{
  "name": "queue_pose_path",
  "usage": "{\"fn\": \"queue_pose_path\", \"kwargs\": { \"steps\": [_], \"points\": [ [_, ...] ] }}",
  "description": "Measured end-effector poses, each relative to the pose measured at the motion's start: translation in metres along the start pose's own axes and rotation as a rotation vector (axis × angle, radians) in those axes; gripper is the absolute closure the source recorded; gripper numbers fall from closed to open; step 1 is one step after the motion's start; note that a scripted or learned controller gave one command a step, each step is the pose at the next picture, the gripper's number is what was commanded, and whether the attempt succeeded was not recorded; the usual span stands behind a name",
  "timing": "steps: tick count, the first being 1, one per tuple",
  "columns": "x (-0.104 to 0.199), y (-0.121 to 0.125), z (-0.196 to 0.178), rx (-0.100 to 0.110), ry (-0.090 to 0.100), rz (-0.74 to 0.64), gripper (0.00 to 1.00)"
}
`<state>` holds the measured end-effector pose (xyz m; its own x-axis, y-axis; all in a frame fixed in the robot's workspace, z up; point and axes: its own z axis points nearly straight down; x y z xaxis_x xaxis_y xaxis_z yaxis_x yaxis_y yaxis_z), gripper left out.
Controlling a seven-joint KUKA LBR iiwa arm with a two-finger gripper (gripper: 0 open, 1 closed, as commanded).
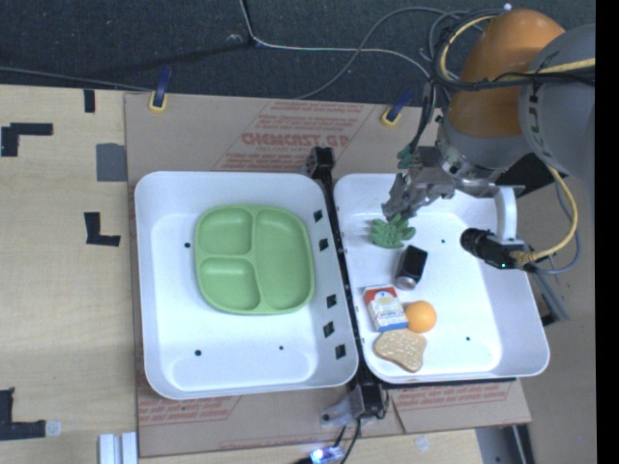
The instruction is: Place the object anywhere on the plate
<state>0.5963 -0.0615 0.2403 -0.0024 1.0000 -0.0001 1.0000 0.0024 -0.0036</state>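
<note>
hanging over the right bin (pixel 503 351), the gripper (pixel 399 211) touches a green toy (pixel 391 231); finger state unclear. beyond the toy: black cylinder (pixel 412 266), box (pixel 386 309), orange ball (pixel 420 316), cookie (pixel 400 350). plate (pixel 254 259) sits left of the toy.

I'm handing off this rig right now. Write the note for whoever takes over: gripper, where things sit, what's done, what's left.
Gripper: low in the right bin, right over the green leafy toy; a grasp can't be confirmed from this view.
Right bin also has a small black object, a red and white carton, an orange ball and a tan cookie-like piece.
Green plate sits in the left bin with nothing on it.
Done: nothing placed yet.
Left: secure one object, carry it over, set it on the plate.
</note>
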Motion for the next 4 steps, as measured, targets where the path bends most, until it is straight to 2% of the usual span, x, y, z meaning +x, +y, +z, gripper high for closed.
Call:
{"fn": "queue_pose_path", "kwargs": {
  "steps": [2,3,4],
  "points": [
    [0.095,-0.059,-0.006,0.0,0.0,0.0,1.0],
    [0.139,-0.075,-0.002,0.0,-0.001,0.001,1.0],
    [0.139,-0.075,-0.002,-0.001,0.0,0.0,0.0]
  ]
}}
